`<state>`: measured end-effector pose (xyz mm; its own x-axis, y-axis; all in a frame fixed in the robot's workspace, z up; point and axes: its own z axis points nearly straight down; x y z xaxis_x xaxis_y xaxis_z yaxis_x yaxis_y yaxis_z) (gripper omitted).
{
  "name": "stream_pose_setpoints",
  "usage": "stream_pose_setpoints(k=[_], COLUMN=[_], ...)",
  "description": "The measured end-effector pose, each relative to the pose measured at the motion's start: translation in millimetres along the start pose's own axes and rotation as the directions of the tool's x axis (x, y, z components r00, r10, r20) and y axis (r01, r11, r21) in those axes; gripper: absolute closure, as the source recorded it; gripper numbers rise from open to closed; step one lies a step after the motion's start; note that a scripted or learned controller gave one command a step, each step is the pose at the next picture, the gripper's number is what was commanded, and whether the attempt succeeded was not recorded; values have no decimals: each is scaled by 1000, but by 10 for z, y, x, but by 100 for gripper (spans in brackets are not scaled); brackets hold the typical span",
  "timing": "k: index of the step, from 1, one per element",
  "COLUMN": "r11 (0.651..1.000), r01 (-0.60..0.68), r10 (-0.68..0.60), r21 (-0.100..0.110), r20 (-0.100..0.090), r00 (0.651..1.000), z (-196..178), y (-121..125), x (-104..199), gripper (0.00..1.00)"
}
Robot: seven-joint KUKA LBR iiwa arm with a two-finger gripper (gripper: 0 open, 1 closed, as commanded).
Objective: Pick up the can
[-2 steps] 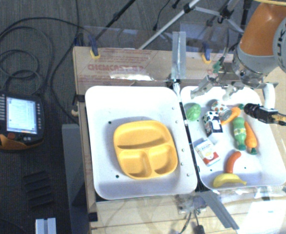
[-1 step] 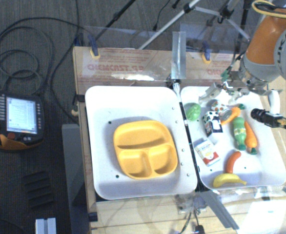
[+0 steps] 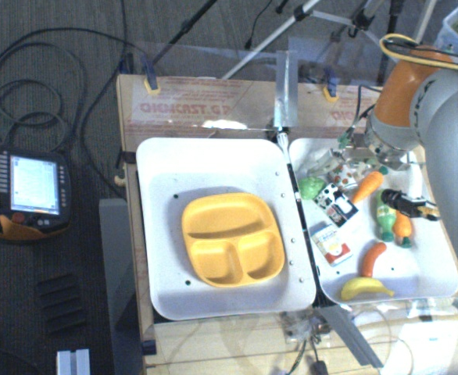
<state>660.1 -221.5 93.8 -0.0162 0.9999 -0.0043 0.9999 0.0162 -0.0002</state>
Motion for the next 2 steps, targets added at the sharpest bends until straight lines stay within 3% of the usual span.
stream_pose_setpoints(k=[1,2], r11=[1000,983], r01=[1,-184], r10=[-1,184], r21=[2,2], r20=[3,-2], r00=[1000,983], z=[-77,-1144], y=[-2,80], x=[3,251], gripper=[100,100])
